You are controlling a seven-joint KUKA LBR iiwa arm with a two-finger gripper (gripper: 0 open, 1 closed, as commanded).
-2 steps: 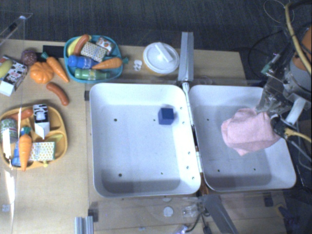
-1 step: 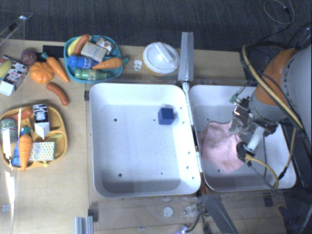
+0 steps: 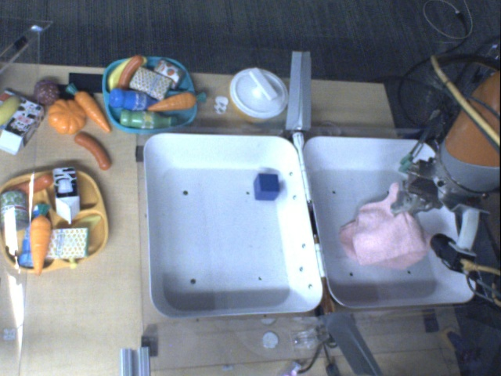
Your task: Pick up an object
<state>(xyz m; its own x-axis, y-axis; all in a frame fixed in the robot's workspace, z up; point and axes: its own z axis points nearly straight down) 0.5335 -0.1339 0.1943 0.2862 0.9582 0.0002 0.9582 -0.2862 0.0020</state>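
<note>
Bench [image 3: 117,312] surface nearest the camera carries two white bins side by side. Right bin [image 3: 368,288] holds a crumpled pink cloth [image 3: 382,237] near its centre. Gripper [image 3: 409,198] sits at the cloth's upper right edge, touching it; the finger opening cannot be determined. Left bin [image 3: 203,288] holds a small blue cube [image 3: 267,186] in its upper right part, well apart from the gripper. Left of the bins stands a yellow tray [image 3: 98,210] of toy food. Farther back stand a blue bowl [image 3: 149,120] of toy food and a white lidded container [image 3: 257,94].
</note>
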